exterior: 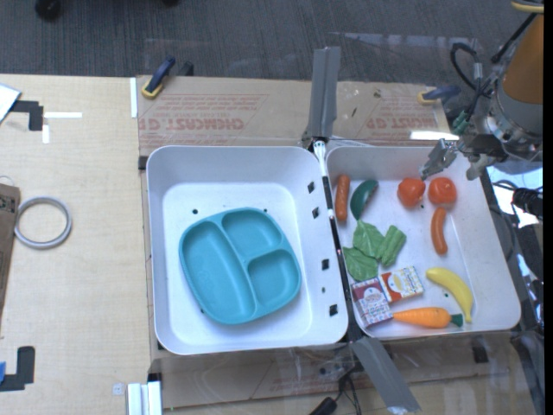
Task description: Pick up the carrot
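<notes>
The carrot, orange with a green stub at its right end, lies flat near the front wall of the right bin. It sits between a small carton and a banana. My gripper hangs over the far right part of that bin, just above two tomatoes and well behind the carrot. Its fingers are spread open with nothing between them.
The right bin also holds two tomatoes, an orange sausage, a banana, a carton, lettuce, a dark green vegetable and a hot dog. A blue divided plate lies in the left bin.
</notes>
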Controlling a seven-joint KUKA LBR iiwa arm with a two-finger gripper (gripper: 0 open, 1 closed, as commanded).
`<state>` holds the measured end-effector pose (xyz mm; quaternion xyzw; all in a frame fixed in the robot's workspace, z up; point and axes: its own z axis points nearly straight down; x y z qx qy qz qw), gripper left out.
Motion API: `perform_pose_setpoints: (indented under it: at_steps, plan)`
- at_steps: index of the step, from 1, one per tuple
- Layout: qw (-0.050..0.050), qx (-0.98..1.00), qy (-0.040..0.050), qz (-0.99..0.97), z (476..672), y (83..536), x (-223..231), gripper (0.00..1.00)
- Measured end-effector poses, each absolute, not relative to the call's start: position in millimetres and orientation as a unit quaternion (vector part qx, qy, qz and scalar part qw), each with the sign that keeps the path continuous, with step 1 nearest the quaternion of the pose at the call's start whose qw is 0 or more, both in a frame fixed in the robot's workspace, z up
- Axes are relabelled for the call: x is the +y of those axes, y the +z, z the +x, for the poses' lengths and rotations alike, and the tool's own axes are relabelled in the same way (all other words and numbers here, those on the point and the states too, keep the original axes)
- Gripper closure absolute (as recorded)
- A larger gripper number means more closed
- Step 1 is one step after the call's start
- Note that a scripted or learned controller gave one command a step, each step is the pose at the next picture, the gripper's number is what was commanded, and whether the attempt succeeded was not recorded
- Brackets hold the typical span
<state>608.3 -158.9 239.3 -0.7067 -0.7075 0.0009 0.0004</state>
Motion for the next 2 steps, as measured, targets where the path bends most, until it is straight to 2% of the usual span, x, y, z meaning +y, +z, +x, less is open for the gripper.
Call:
perform_pose_setpoints:
  at_steps: [1, 2]
  plan:
    - [0.001, -0.613, 0.0010, -0.790, 541.7, 155, -189, 0.00]
    - [0.002, -0.547, 0.0014, -0.837, 484.3, 91, -134, 0.00]
